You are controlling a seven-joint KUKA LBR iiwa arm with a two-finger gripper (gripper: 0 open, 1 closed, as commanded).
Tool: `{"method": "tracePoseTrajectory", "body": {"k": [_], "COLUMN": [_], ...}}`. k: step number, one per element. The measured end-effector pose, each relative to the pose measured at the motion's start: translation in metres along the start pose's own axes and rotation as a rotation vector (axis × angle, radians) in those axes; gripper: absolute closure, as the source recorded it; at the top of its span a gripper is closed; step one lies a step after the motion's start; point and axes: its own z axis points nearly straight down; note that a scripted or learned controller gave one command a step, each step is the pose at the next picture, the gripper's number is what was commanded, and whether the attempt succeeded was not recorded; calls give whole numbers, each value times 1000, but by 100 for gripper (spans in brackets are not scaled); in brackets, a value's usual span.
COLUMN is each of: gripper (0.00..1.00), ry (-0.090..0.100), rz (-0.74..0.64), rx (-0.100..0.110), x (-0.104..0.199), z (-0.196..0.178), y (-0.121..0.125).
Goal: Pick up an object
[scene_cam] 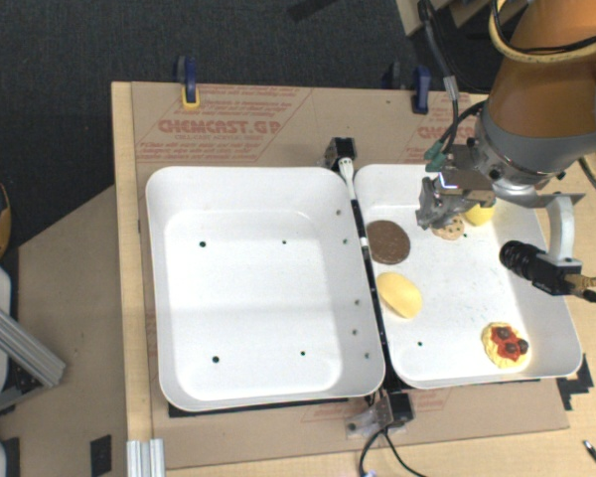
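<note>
- hanging over the right bin [566, 351], the gripper [443, 217] sits low at the back.
- a small tan cookie [451, 229] lies right under it, touching or not, i cannot tell.
- a brown disc [387, 241] lies just beside.

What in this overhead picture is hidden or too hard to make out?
- Gripper: its fingers are too small and cluttered to judge.
- Tan speckled object and yellow object: partly covered by the gripper and the arm.
- Right bin: upper right corner hidden under the arm.
- Arm: cut off by the top and right edges.
</note>
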Motion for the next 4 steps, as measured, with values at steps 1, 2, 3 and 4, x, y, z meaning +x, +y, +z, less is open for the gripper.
{"method": "tracePoseTrajectory", "body": {"k": [1, 2, 3, 4], "gripper": [100, 100, 100, 100], "ry": [3, -2, 4, -3], "rz": [-10, -2, -7, -1], "rx": [-33, -1, -36, 2], "x": [53, 62, 98, 96], "z": [-148, -5, -187, -33], "y": [-8, 40, 20, 10]}}
